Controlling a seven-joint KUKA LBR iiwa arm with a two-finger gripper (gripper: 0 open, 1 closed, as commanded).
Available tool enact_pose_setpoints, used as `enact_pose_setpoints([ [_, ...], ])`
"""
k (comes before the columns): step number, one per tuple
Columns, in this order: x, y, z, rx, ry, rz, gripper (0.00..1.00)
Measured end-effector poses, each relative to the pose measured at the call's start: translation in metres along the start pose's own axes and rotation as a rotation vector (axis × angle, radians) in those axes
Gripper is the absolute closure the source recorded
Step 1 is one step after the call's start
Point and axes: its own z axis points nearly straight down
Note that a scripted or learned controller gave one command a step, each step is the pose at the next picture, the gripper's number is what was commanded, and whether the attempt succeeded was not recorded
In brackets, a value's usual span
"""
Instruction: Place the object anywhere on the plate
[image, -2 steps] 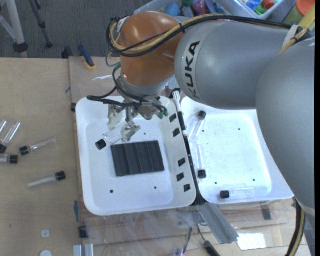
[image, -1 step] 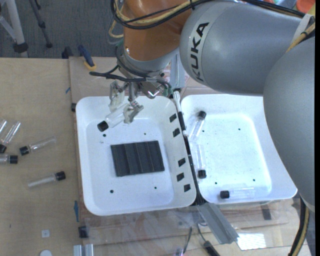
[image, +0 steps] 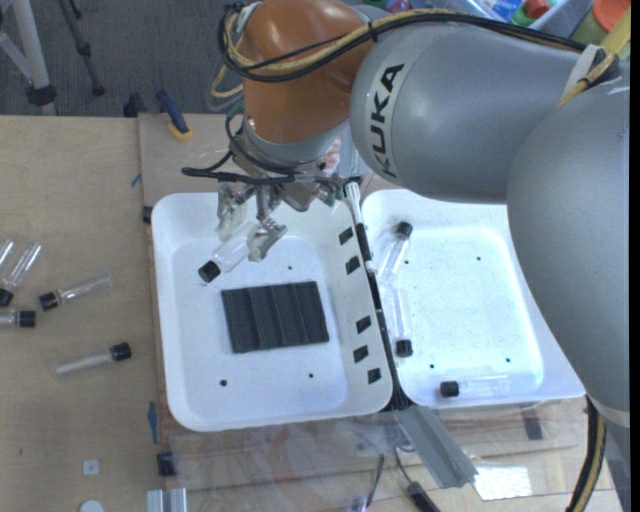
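Note:
A dark grey ribbed plate lies flat in the middle of the left bin. My gripper hangs over the bin's back part, just beyond the plate's far left corner. A clear tube with a black cap slants down to the left from between the fingers, its cap end lowest. The fingers are shut on the tube's upper end. The tube sits beside the plate's far edge, not over it.
In the right bin lie three more capped tubes. Several loose tubes lie on the wooden bench to the left. The arm's large grey body covers the upper right.

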Motion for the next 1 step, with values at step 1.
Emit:
enact_pose_setpoints([
  [1, 0.0355, 0.0349, -0.0164, 0.000, -0.001, 0.072, 1.00],
])
